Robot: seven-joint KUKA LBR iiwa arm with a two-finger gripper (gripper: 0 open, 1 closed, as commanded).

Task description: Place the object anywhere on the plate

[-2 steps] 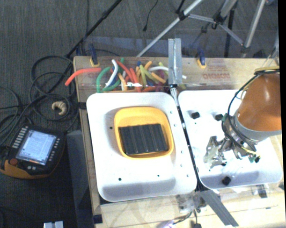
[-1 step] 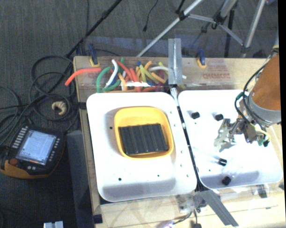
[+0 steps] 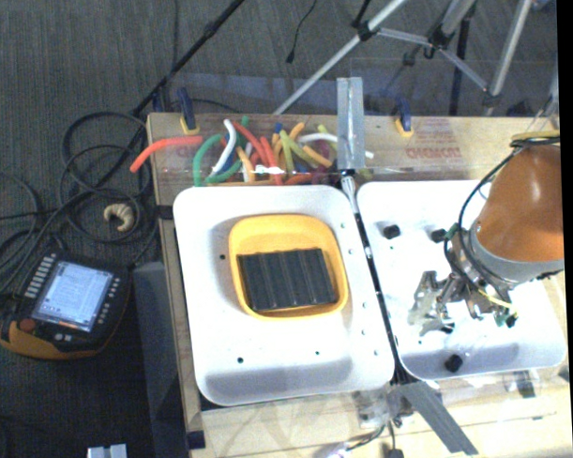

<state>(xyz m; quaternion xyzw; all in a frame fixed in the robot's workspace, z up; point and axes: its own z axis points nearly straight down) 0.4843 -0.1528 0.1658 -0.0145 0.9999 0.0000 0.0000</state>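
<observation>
We see our hand [image 3: 437,307] low in the right bin [image 3: 544,350], grip unclear, small dark objects [image 3: 391,232] lying around it, while the yellow plate [image 3: 285,235] at nine o'clock awaits delivery.

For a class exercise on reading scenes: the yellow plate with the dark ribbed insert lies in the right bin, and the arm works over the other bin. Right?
Not quite. The camera view shows the yellow plate in the left bin, not the right. The arm does work over the other bin, the right bin.
</observation>
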